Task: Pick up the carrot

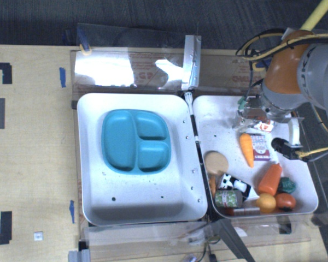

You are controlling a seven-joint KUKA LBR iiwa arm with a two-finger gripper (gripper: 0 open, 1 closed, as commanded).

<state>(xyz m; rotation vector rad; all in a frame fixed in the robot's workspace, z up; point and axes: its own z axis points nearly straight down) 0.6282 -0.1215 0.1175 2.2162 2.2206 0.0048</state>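
**Robot arm above right bin w/ carrot lying below its gripper**

No writing was readable: a small red-and-white packet [261,147] showed print too small to make out, and a can [227,198] w/ a green label lay on its side, text illegible.

The surface was a pale wood bench [30,162] w/ black corner marks and bits of blue tape. Two shallow white bins sat side by side on it, touching along the middle. The left bin [136,195] held a blue divided plate [135,141] w/ three compartments. A clear plastic sheet, glaring w/ light, stood behind the bins. Dark carpet ran along the top of the view.

The grey arm [317,75], orange band above the wrist, reached in from the right over the back of the right bin [213,113], cables looping around it. The gripper [250,119] pointed down near the carrot's top end; whether its fingers were open or closed couldn't be told.

The carrot [246,148] lay loose on the right bin's floor, approx mid-bin, tip toward the front, just beside the packet. Nearer the front: a round tan item [216,161], a black-and-white toy [233,184], a larger orange-red veg [270,178], an orange fruit [267,202] and a red one [285,200].
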